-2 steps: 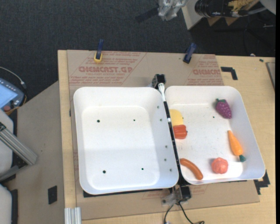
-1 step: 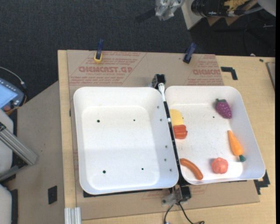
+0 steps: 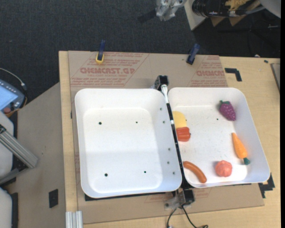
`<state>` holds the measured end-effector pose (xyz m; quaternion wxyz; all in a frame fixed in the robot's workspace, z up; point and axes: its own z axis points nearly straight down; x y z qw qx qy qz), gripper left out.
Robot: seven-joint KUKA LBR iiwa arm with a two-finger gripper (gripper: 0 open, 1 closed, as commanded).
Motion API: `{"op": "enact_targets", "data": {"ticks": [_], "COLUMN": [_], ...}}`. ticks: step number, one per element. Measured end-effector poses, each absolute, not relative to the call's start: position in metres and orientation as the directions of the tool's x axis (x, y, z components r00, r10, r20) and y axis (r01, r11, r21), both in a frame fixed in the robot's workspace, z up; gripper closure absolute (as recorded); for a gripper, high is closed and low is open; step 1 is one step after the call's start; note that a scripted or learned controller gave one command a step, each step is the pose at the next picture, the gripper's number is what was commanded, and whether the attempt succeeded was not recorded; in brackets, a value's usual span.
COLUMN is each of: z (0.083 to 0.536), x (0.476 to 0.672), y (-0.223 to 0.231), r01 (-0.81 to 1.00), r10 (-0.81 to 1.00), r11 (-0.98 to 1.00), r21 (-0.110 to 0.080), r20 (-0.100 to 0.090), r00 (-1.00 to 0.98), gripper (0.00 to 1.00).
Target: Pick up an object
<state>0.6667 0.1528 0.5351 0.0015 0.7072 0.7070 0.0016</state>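
Observation:
The right bin [image 3: 254, 133] holds several toy foods. A purple grape bunch [image 3: 227, 110] lies at its far right, and an orange carrot [image 3: 239, 148] lies along the right wall. Near the front sit a red tomato [image 3: 224, 168] and an orange-red sausage [image 3: 195, 171]. A yellow piece [image 3: 179, 118] and a red pepper [image 3: 183, 133] rest against the left wall. My gripper [image 3: 167, 9] hangs blurred at the top edge of the view, far beyond the bins and well above them, with nothing seen in it.
The left bin [image 3: 120, 142] stands beside the right one on a brown board [image 3: 133, 69]. Two blue clamps [image 3: 101, 51] [image 3: 193, 53] pin the board's far edge. A grey rail [image 3: 18, 149] and a blue-screened device [image 3: 8, 95] stand at the left.

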Motion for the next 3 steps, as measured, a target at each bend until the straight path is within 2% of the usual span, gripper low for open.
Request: {"op": "enact_targets", "data": {"ticks": [3], "z": [0.535], "x": [0.666], "y": [0.171], "r01": [1.000], "r10": [1.000], "r11": [0.000], "r21": [0.004], "r20": [0.000], "r00": [0.000], "gripper": [1.00]}}
